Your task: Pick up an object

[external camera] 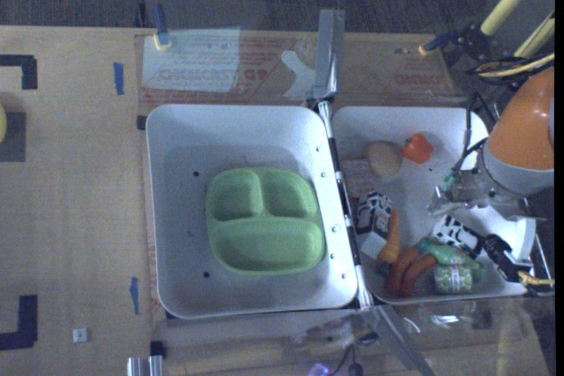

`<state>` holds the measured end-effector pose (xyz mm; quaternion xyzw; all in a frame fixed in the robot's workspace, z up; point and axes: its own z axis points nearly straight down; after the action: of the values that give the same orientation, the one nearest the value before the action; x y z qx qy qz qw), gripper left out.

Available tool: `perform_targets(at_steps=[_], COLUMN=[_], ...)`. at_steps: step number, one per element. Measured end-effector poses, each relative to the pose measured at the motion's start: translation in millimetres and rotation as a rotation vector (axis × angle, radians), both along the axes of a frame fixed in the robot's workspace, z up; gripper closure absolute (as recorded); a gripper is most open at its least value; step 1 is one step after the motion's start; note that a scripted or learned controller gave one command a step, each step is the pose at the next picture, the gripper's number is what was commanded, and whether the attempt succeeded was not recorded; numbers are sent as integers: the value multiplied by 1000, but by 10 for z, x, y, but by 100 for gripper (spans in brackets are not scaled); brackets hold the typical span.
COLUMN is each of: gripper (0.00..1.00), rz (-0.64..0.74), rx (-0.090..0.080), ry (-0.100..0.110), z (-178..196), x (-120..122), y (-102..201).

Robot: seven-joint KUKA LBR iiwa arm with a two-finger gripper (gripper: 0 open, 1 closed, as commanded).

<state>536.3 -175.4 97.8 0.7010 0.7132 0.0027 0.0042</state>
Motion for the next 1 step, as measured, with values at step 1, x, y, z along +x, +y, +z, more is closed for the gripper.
perform_targets(at_steps=[1], gripper=[100], rz=[-119], rx=[3], ry=[8], z=[1203], x=[307], y=[551])
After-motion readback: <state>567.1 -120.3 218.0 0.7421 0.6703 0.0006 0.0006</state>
